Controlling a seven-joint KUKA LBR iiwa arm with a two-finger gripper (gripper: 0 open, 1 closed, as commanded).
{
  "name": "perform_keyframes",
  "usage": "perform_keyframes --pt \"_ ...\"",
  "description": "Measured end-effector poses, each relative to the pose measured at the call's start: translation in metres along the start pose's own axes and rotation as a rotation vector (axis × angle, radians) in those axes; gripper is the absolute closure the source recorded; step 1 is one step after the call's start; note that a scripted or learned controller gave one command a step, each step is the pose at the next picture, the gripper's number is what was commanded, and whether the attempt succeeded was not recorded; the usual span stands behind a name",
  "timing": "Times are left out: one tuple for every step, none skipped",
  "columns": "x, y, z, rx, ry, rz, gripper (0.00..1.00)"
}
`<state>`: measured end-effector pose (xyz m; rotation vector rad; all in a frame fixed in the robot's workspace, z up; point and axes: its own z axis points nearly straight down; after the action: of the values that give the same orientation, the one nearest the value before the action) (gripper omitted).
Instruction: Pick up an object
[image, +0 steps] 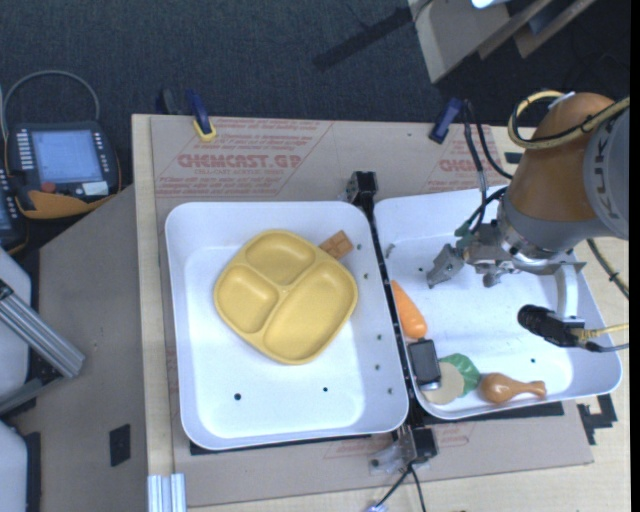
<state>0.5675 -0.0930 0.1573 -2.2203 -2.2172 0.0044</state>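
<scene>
Left bin (190, 330) holds yellow tray (286, 296), perhaps plastic.

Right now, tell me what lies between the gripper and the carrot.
Bare white floor of the right bin, seen in the camera view; nothing sits between the gripper and carrot.

Red "CHEMCAST GP" printed on cardboard sheet (290, 150) under bins.
</scene>
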Motion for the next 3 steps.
perform_keyframes --pt "-0.005 -0.006 0.06 0.001 0.001 0.0 0.0" --pt "-0.005 -0.004 0.047 -0.006 -0.002 0.001 1.0" --pt "-0.009 -0.003 -0.017 -0.01 -0.002 -0.002 1.0"
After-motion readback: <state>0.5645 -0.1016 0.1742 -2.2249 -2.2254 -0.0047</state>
